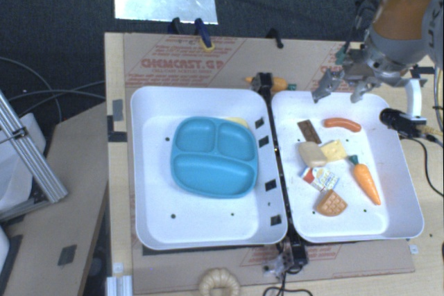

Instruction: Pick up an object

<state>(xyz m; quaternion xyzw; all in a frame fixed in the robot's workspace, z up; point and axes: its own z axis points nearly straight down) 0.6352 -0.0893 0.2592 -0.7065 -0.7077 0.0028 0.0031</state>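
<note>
1. Nearest of all, at the bench's near edge: a pale braided ring (220, 282), lying outside both bins.
2. On the left, a shallow white bin (149, 149) holding a blue divided plate (214, 156), with a sliver of something yellow (238, 122) peeking out past the plate's far rim.
3. On the right, a second white bin (399, 208) holding the small pieces of toy food.
4. Nearest within that bin: a brown waffle piece (331, 204), and just beyond it a small white wrapper with red and blue marks (321, 179).
5. To the right of those, an orange carrot (365, 180) with a green top, lying at a slant.
6. Near the bin's middle: a beige block (312, 153) touching a pale yellow cheese wedge (335, 150), with a dark brown bar (309, 130) just beyond.
7. Farther right, a sausage (342, 124), lying apart from the others.
8. Above the bin's far edge: gripper (340, 91), fingers spread apart and gripping nothing, clear of all the food, sausage closest beneath.
9. Behind the gripper, the grey arm with its orange band (408, 7), reaching in from the right.
</note>
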